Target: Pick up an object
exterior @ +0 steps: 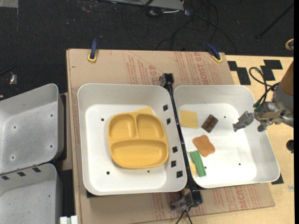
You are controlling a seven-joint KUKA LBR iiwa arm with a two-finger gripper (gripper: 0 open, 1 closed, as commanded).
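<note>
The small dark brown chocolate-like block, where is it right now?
The small dark brown block lies in the right white bin, between the pale yellow square slice and the gripper, just above the orange piece.

Lighting: even, bright overhead illumination; image sharp at centre.
The two white bins (126,94) reflect strongly, without blown-out glare. Short, soft shadows lie under the yellow tray (138,141) and along the bin walls. The floor beyond the bench's far edge is dark. Fine detail at the right edge is slightly soft.

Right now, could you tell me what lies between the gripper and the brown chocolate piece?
Bare white bin floor, seen in the camera view, separates the gripper from the brown chocolate piece.
</note>
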